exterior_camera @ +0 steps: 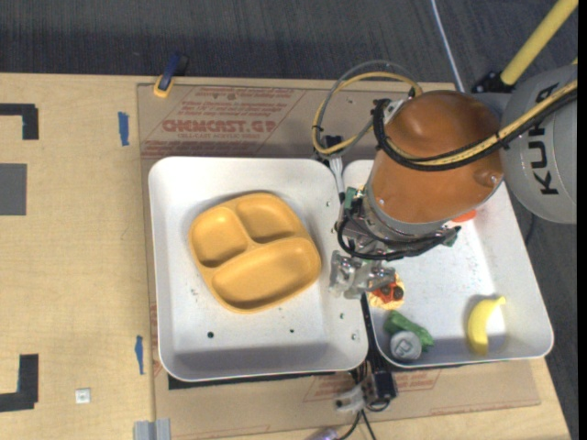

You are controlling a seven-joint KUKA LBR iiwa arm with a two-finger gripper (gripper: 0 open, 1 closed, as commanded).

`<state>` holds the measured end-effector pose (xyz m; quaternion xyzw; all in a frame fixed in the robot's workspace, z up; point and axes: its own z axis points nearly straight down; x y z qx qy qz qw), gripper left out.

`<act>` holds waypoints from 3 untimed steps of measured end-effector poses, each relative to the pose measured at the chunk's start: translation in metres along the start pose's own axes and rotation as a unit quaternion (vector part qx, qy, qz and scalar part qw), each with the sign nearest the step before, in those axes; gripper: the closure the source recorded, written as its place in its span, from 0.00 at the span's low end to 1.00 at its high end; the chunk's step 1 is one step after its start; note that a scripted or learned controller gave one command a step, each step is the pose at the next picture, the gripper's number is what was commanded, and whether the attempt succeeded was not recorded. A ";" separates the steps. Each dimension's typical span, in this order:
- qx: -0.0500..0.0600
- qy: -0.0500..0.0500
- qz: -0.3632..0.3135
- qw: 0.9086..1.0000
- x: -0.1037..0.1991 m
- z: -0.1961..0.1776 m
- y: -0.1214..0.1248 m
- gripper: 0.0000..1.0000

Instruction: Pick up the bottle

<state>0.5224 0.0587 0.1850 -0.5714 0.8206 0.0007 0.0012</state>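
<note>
A small green bottle (404,335) with a silver cap lies in the right bin (523,273), near its front left corner. My gripper (353,276) hangs at the left wall of that bin, just behind and to the left of the bottle. The orange wrist band and grey arm cover much of the bin behind it. A small orange and red object (391,291) sits right beside the gripper, between it and the bottle. Nothing can be seen held in the gripper.
A yellow divided plate (255,249) lies in the left bin (174,246). A yellow fruit-like toy (483,323) rests at the right bin's front right. Cables loop behind the wrist, and the bins stand on cardboard.
</note>
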 end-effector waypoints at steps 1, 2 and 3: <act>0.000 0.001 0.031 1.000 0.086 -0.030 0.003 1.00; 0.002 0.000 0.034 0.999 0.242 -0.010 -0.044 1.00; -0.001 0.000 -0.110 0.994 0.242 0.094 -0.043 1.00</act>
